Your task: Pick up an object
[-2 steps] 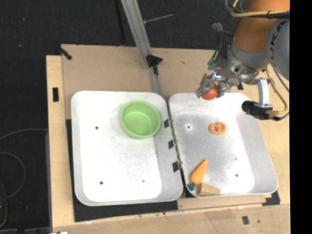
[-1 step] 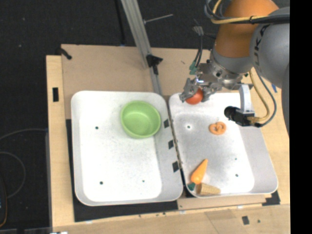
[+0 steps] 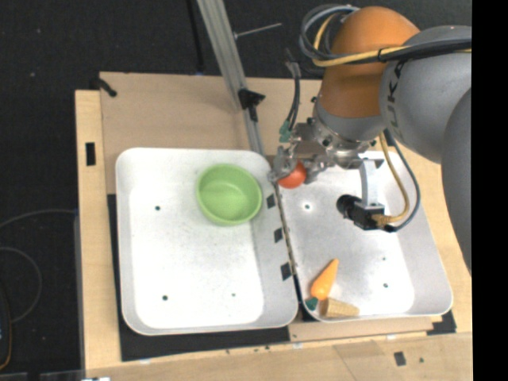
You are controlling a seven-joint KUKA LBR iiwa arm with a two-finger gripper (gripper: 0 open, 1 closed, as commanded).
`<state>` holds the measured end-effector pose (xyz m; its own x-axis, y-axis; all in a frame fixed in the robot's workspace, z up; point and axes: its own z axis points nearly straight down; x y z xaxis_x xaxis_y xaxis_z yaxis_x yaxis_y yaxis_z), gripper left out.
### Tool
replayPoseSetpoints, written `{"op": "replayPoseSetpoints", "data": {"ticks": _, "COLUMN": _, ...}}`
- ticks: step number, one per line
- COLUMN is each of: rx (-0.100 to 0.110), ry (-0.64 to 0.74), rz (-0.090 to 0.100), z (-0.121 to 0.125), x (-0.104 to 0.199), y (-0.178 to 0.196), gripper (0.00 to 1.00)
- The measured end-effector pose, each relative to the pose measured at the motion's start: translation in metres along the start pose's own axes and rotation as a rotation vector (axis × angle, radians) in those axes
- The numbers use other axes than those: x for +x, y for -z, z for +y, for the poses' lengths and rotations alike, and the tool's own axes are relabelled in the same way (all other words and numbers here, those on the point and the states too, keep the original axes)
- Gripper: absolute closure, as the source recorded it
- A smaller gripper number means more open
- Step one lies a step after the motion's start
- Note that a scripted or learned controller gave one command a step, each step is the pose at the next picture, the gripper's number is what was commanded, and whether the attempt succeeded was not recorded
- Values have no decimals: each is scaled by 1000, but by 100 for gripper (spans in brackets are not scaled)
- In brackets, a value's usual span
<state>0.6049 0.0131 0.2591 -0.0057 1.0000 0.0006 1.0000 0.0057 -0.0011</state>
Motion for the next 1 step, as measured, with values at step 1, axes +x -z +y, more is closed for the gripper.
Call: {"op": "replayPoseSetpoints", "data": {"ticks": 1, "rx": -1, "ry": -2, "rz": 0, "z": -29, "x": 52, "y": -4, "gripper": 100}}
